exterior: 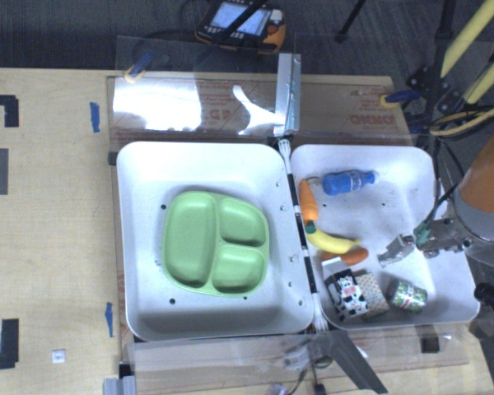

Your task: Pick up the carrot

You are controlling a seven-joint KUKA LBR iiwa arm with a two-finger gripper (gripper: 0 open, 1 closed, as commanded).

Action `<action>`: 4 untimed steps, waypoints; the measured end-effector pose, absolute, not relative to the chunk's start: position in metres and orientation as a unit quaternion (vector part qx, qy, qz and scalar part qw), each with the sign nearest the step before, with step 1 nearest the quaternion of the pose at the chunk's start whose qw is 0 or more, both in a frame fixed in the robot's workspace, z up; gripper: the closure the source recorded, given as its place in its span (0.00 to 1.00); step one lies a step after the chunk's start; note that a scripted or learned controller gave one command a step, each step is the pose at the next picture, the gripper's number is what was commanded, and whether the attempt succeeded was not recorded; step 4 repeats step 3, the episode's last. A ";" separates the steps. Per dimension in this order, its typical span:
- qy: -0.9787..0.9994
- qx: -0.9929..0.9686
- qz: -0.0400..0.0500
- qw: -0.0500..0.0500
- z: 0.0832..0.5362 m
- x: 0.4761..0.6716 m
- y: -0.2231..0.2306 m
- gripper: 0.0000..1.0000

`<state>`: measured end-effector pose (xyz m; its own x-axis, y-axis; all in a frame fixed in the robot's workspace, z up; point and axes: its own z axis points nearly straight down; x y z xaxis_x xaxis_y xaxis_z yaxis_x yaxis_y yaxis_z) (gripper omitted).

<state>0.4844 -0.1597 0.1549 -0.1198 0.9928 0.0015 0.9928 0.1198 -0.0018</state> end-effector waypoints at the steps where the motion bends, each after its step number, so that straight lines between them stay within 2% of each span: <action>1: -0.874 -0.486 0.000 0.000 0.184 0.480 -0.062 0.00; 2: -0.829 -0.560 -0.006 -0.007 0.114 0.485 -0.093 0.00; 3: -0.829 -0.560 -0.008 -0.010 0.126 0.488 -0.092 1.00; 4: -0.829 -0.560 -0.008 -0.010 0.126 0.488 -0.092 1.00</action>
